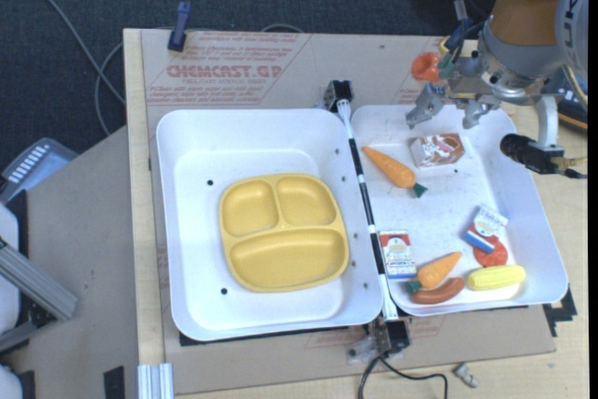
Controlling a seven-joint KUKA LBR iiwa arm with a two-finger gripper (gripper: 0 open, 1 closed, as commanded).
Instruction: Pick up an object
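Camera view — arm (542,5) bent low, tool (448,110) over right bin (547,229)

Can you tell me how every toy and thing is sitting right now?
Gripper: open, holding nothing, over the right bin's far edge.
Yellow plate: flat in the left bin.
Long carrot: lying flat, alone.
Wrapped snack: flat, just below the gripper.
Small carton: lying by the divider.
Corn: on its side.
Sausage: lying under the short carrot.
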